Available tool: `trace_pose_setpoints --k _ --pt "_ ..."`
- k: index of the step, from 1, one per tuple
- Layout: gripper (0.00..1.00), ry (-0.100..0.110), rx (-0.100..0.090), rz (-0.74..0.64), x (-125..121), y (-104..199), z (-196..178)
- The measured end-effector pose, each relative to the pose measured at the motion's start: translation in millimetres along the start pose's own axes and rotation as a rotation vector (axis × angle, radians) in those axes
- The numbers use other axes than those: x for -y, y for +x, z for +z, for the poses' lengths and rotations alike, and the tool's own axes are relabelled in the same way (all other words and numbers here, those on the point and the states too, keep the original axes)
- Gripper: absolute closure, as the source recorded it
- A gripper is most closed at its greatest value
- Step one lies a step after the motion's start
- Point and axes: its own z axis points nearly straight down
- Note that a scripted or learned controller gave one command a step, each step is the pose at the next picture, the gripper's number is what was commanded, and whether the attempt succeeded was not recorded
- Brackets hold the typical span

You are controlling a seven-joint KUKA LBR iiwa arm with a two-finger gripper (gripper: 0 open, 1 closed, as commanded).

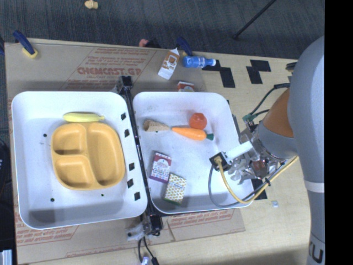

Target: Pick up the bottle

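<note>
A small blue bottle (194, 62) lies on its side on the cardboard bench top, just behind the right bin's (220, 101) far rim and outside both bins. My gripper (246, 169) hangs over the right bin's right rim, near its front corner, well away from the bottle. A yellow cable loops below the gripper, and nothing shows in its grasp.
The right bin holds a carrot (189, 133), a red tomato (198, 120), a tan piece (156, 127) and two small boxes (161, 167) (175, 188). The left bin (22, 164) holds a yellow divided plate (87, 154) and a banana (83, 117). A small carton (168, 64) lies beside the bottle.
</note>
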Motion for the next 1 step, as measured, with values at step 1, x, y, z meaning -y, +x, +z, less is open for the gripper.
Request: trace_pose_setpoints --k 1 --pt "1.00 0.002 0.002 -0.391 110.6 23.0 5.3"
